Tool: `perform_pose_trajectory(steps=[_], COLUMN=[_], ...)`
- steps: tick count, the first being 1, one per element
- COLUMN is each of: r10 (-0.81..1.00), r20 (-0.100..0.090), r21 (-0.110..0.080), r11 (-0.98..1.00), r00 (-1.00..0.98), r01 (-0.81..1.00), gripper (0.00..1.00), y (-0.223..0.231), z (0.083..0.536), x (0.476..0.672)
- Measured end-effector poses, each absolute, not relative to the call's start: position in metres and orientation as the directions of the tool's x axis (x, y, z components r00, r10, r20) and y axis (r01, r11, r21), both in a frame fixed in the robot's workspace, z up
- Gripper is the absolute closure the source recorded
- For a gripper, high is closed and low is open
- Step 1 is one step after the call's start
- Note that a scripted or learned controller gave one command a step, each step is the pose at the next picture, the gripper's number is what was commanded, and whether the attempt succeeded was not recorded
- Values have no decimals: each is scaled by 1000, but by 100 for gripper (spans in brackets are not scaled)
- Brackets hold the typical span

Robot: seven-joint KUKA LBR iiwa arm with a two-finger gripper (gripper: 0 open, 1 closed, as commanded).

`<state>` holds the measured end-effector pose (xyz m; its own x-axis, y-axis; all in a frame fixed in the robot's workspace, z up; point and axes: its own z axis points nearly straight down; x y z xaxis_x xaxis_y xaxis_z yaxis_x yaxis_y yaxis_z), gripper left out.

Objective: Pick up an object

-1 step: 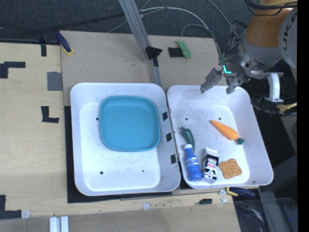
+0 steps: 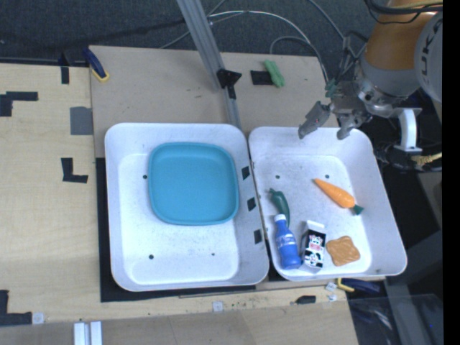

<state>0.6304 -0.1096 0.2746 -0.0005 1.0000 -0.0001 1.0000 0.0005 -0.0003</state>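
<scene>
My gripper (image 2: 330, 123) hangs over the far edge of the right bin (image 2: 381, 192), its two grey fingers spread apart with nothing between them. Below it in that bin lie an orange carrot (image 2: 336, 192), a green-handled brush (image 2: 278, 201), a blue bottle (image 2: 285, 243), a small black-and-white carton (image 2: 313, 244) and a tan piece of toast (image 2: 343, 251). The carrot is the nearest item to the gripper, a good way toward the bin's front.
The left bin (image 2: 126, 214) holds a teal square plate (image 2: 192, 182). A grey metal pole (image 2: 208, 49) slants down to the bins' far edge. A green clip (image 2: 273, 73) and cables (image 2: 287, 20) lie on the bench behind the right bin.
</scene>
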Motion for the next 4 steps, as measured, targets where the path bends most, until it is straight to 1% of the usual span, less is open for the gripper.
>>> perform_pose_trajectory(steps=[1, 2, 3, 4], r10=[1000, 1000, 1000, 1000], r20=[0, 1, 0, 0], r21=[-6, -6, -4, -1], r11=[1, 0, 1, 1], r00=[-1, 0, -1, -1], r01=[1000, 1000, 1000, 1000], gripper=[0, 0, 0, 100], y=[-108, -113, -110, -110], z=[212, 151, 108, 120], x=[633, 636, 634, 635])
